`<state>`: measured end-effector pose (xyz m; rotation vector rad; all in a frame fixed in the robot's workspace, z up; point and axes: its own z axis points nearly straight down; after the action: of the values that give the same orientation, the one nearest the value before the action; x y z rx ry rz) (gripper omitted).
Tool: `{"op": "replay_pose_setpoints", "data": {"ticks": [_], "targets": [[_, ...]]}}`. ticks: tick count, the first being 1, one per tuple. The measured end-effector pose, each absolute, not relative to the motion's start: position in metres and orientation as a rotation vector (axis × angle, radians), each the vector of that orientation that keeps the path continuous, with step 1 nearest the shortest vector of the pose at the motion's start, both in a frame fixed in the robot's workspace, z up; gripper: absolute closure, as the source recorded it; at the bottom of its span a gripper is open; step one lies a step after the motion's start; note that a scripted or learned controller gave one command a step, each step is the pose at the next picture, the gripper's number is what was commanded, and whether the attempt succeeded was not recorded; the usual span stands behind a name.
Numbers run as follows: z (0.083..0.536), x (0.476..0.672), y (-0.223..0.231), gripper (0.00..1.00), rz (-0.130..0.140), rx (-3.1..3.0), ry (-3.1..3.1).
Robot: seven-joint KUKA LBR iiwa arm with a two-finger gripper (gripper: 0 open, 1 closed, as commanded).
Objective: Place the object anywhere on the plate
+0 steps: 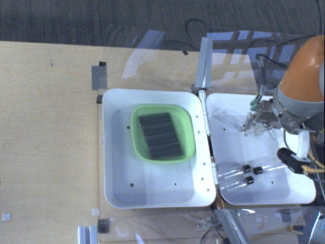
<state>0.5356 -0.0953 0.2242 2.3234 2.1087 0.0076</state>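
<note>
On the green plate (163, 134), within the left bin (117, 187), lay the dark ridged object (160, 135). Right of that plate, over the right bin (304, 193), the gripper (252, 126) hung, fingers spread, nothing between them.

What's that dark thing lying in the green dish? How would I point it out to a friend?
Look at the left white bin of the two on the bench. In its upper middle sits a light green plate with rounded corners, and the dark object lies flat on it. It is a dark grey ribbed rectangle, slightly tilted, the only large dark thing in either bin.
</note>
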Motion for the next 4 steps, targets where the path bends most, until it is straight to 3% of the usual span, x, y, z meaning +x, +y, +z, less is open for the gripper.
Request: {"op": "replay_pose_setpoints", "data": {"ticks": [1, 2, 3, 4], "targets": [[0.185, 0.529, -0.043, 1.00, 0.007, 1.951, 2.457], [0.186, 0.529, -0.043, 0.00, 0.007, 1.952, 2.456], [0.198, 0.539, -0.055, 0.00, 0.005, 2.054, 2.372], [0.190, 0.561, -0.029, 0.00, 0.007, 2.118, 2.314]]}}
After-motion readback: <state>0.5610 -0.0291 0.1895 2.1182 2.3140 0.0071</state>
